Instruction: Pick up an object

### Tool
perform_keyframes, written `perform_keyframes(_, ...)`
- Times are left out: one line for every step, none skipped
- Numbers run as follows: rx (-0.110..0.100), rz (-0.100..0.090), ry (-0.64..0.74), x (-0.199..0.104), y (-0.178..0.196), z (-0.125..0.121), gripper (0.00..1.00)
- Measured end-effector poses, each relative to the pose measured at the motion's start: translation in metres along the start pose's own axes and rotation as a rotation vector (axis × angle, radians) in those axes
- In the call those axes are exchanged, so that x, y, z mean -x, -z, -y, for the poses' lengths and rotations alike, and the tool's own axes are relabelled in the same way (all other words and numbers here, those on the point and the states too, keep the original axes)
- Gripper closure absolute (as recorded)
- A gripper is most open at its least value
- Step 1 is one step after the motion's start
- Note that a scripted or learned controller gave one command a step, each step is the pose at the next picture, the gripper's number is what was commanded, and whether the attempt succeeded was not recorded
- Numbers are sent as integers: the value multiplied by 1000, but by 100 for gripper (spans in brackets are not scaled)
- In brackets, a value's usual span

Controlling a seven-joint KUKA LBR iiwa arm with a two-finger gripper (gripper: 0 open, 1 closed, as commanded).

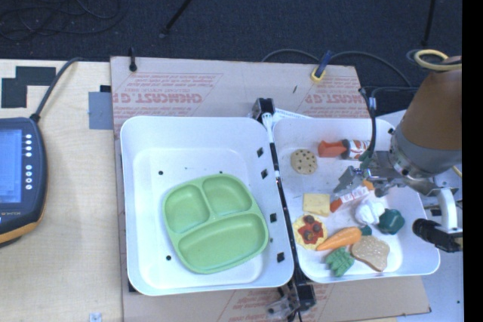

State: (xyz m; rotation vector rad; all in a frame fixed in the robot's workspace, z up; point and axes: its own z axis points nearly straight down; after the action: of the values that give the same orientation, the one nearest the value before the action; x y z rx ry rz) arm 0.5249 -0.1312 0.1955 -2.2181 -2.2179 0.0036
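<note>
Camera view: gripper low in right bin, fingers' opening cannot tell; tips near cheese, cookie well apart.

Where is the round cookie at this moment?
The cookie lies in the right bin, near its upper left corner, left of the small orange item and above the yellow cheese slice.

A green 3-compartment tray lies in the left bin; a handheld screen unit sits far left.
</note>
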Motion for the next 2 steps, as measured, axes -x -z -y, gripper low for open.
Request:
perform_keyframes(3,0,-3,24,-73,-38,0)
perform_keyframes(11,9,1,4,-105,-76,0)
